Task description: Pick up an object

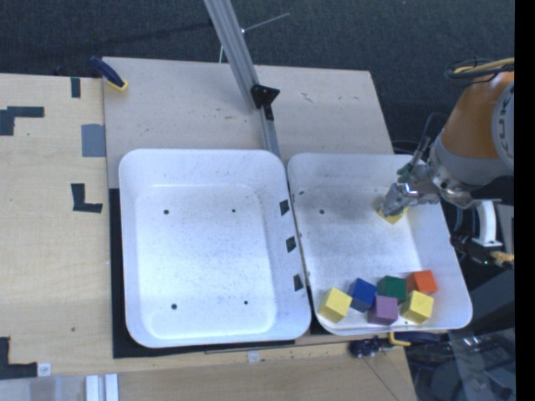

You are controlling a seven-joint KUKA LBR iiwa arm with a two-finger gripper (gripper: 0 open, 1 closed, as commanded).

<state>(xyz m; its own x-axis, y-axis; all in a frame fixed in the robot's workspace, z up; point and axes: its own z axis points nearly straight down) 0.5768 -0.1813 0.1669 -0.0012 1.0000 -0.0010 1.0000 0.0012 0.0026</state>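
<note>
Your two-finger gripper (398, 200) sat low in the right white bin (334, 224), touching a small yellow cube (389, 215) just below-left of its tips. Whether it gripped the cube, you could not tell. Other coloured cubes (380, 297) lay well below.

Hand (399, 199) over yellow block (390, 215), right bin (334, 182).
</note>
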